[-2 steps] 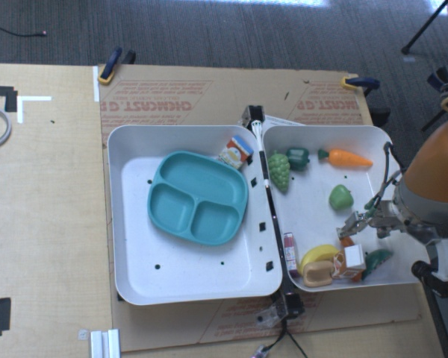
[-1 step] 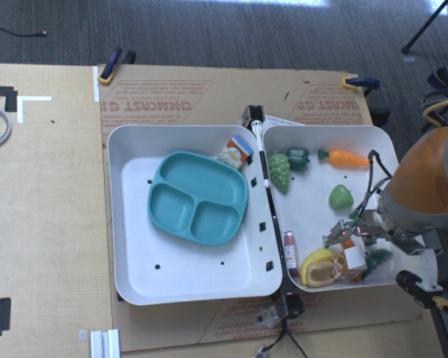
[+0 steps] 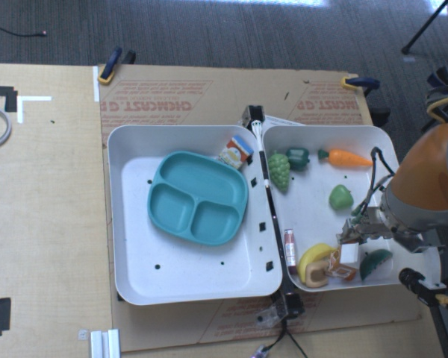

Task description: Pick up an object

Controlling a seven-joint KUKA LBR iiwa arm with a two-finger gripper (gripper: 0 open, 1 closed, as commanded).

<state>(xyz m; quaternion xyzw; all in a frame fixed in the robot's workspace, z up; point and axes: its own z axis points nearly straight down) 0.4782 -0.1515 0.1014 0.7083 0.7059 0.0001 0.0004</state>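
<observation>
Red block lettering is printed on the cardboard sheet (image 3: pixel 209 95) that lies under the two bins on the counter. Along the far edge, behind the left bin (image 3: pixel 131 259), the print appears upside down and mirrored from this camera; it reads roughly as "CHEMCAST GP", though the letters are small and soft. A second patch of the same red print sits behind the right bin (image 3: pixel 388 144), near the far right corner, partly cut off. More faint red print shows on the near edge, unreadable.
</observation>
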